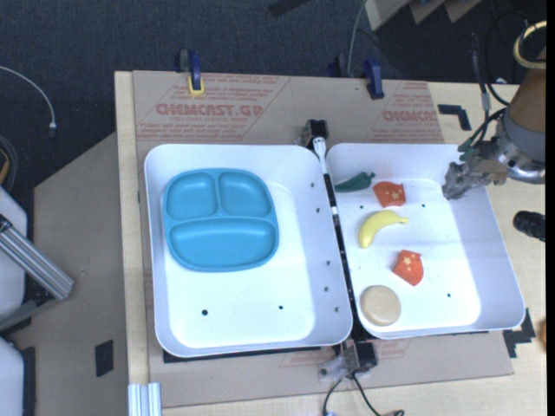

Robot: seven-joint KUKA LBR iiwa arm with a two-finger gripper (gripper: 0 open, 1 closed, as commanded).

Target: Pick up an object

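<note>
The gripper (457, 183) hangs over the right bin's (460, 271) far right edge; whether its jaws are wide or narrow cannot be told. In that bin lie a green pepper (355, 181), two red pieces (389, 194), a banana (380, 226) and a tan disc (380, 304). The left bin (238, 319) holds a blue tray (222, 217).

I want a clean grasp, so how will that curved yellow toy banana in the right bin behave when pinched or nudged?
The curved yellow toy banana looks like smooth moulded plastic, so it is probably stiff and light. Its glossy, tapered body may slip between fingers. Lying flat on the right white bin, it would likely pivot rather than roll if nudged.
</note>
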